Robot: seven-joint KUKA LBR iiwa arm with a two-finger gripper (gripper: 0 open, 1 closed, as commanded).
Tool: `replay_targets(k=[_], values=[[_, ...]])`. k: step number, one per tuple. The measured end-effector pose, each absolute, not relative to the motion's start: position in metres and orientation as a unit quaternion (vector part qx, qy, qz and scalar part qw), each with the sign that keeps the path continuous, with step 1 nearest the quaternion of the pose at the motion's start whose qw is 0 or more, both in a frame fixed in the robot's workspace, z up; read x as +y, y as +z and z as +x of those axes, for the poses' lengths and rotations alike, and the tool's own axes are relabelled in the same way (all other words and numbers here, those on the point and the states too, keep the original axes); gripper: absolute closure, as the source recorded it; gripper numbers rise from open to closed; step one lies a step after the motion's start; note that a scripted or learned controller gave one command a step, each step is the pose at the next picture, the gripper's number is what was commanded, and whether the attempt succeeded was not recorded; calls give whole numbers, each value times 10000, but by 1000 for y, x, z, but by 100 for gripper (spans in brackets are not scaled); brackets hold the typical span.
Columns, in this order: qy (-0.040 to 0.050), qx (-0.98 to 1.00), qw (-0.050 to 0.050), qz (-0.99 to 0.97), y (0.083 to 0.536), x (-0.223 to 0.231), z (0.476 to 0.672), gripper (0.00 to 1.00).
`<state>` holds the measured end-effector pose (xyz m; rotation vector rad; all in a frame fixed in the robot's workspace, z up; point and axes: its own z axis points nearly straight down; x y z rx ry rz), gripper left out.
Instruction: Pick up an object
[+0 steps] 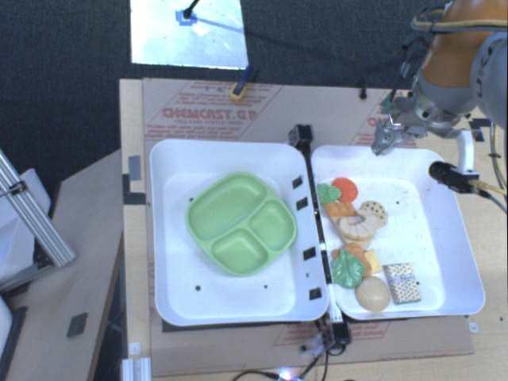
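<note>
The pickable things lay in the right-hand shallow white bin [444, 236], bunched along its left side beside the divider: a round red-orange tomato-like piece [344, 187] with a small green leafy bit [328, 193] touching it, an orange wedge [341, 209], a round speckled cookie [371, 212], a pale tan ring-shaped pastry [356, 228], a flat green lettuce-like leaf [348, 269], a small yellow-orange block [364, 255], a smooth cream egg-shaped piece [372, 294] and a patterned rectangular wafer packet [402, 282]. Packed so closely, several touching, they probably offered few clean grasps; the egg and the packet at the near end looked freest.

The left-hand white bin [171, 213] held 1 light green 3-compartment plastic tray [240, 222], lying askew. Both bins sat on a brown cardboard sheet [210, 111] on the counter.

The metal 2-finger gripper [386, 140] hung over the far rim of the right bin, well apart from the toys. It gripped nothing, but I could not tell its state. The grey arm with its orange band [464, 26] leaned in from the far right, wrist pointing downward.
</note>
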<state>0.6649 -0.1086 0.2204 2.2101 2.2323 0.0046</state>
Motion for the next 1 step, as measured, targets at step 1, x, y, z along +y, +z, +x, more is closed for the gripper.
replay_targets(k=[1], values=[[20,7109,0,7033,222,-43,662,100]])
